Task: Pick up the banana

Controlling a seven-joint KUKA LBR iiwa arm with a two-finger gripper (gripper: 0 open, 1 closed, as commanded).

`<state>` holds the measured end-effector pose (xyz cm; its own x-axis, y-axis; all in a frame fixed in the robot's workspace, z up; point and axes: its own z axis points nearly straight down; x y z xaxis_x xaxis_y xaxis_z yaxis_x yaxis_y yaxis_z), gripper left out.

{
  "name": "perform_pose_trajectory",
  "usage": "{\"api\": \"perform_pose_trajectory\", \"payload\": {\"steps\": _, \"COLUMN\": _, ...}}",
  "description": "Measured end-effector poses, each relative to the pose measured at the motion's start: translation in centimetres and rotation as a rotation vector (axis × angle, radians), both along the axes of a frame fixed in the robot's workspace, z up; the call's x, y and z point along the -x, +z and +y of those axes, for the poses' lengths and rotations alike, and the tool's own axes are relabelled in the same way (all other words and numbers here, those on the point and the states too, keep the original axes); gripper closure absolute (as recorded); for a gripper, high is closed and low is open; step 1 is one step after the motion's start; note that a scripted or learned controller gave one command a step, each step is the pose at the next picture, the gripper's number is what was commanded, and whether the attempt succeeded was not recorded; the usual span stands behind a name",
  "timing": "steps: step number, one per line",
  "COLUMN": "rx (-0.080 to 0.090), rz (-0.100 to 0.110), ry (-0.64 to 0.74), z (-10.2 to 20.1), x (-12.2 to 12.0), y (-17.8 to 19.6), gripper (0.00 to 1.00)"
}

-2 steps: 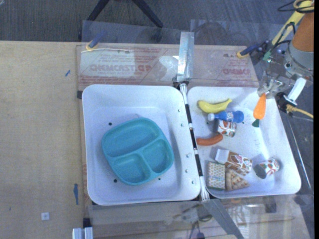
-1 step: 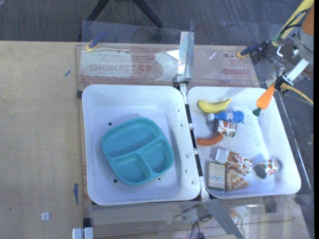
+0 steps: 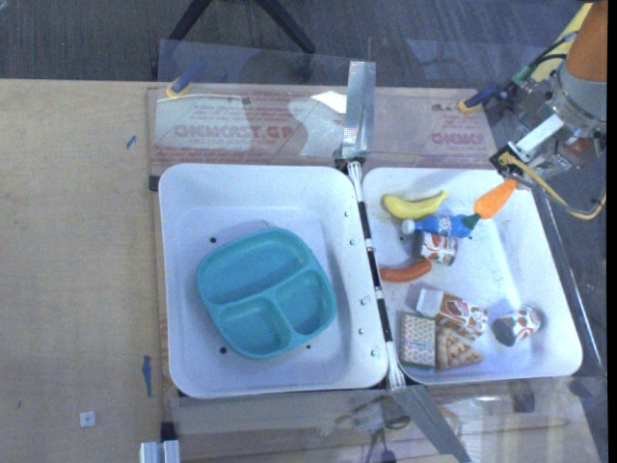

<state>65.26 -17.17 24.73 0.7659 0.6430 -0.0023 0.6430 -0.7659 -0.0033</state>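
Banana (image 3: 415,204) lies at the upper left of the right bin (image 3: 564,350), close to the divider between the two bins, curved and flat on the bin floor, untouched. Just below and right of it: a blue bottle (image 3: 445,225) on its side, a small red-and-white can (image 3: 439,249), then an orange-brown sausage (image 3: 406,272) nearer the divider. Carrot (image 3: 496,199) sits to the right of the banana, tilted, its upper end near the bin's top right rim. Lower part of the right bin holds a waffle (image 3: 417,340), a pizza slice (image 3: 456,350), a printed carton (image 3: 453,311) and a round dark cup-like thing (image 3: 516,325). Left bin (image 3: 183,196) holds a teal divided tray (image 3: 265,292). Gripper (image 3: 528,152) hangs at the upper right of the frame, over the top right corner of the right bin, well apart from the banana and closer to the carrot; whether the jaws stand apart or together I cannot tell at this slant, and nothing shows between them. Judgement: the task is at its start, nothing lifted. Left to do: travel left across the bin to above the banana, descend, close on it clear of the bottle beside it, and lift.
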Motion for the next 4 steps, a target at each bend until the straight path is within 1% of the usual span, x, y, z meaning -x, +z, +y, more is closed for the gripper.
{"api": "perform_pose_trajectory", "payload": {"steps": 1, "rx": 0.002, "rz": -0.002, "ry": -0.159, "z": -0.7, "x": -0.3, "y": 0.1, "gripper": 1.00}}
{"api": "perform_pose_trajectory", "payload": {"steps": 2, "rx": 0.001, "rz": 0.000, "ry": -0.353, "z": 1.0, "x": 0.7, "y": 1.4, "gripper": 1.00}}
{"api": "perform_pose_trajectory", "payload": {"steps": 3, "rx": 0.002, "rz": -0.003, "ry": -0.321, "z": -5.2, "x": 1.6, "y": 4.5, "gripper": 1.00}}
{"api": "perform_pose_trajectory", "payload": {"steps": 4, "rx": 0.001, "rz": 0.001, "ry": -0.328, "z": -4.9, "x": 1.2, "y": -0.8, "gripper": 1.00}}
